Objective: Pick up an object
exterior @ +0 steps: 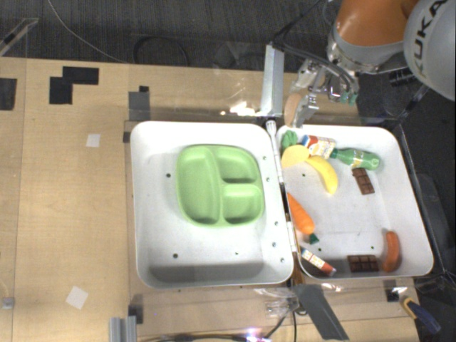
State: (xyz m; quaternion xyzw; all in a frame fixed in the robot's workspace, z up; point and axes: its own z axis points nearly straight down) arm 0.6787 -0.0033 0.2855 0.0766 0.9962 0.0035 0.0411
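- I see my claw (311, 100) above the right bin's (410, 169) 11 o'clock corner; I cannot tell its state.
- Banana (322, 171) lies at 10 o'clock.

- Curved yellow plastic banana (322, 171), lying flat near the right bin's far-left corner.
- Orange plastic carrot (301, 216), lying along that bin's left wall.
- Green plastic bottle (356, 158), on its side by the far wall.

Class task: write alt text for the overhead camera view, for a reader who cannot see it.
The end effector hovers above the far left corner of the right bin, which holds a banana, carrot and other toy food. The left bin holds a green divided plate.
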